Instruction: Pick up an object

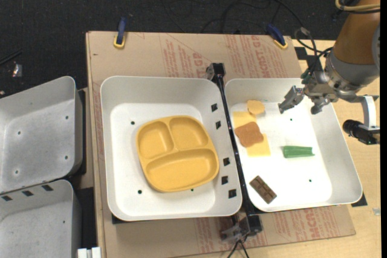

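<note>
The right bin holds a yellow cheese-like slab with a brown patty on it. A small tan round piece lies at the back, a green block toward the right and a dark brown bar near the front. My gripper hangs over the back right part of this bin, above and to the right of the tan piece. Its two fingers are spread apart with nothing between them.
The left bin holds a yellow divided plate. A black divider runs between the bins. Grey metal trays lie off the bench at the left. Cables cross the floor at the back.
</note>
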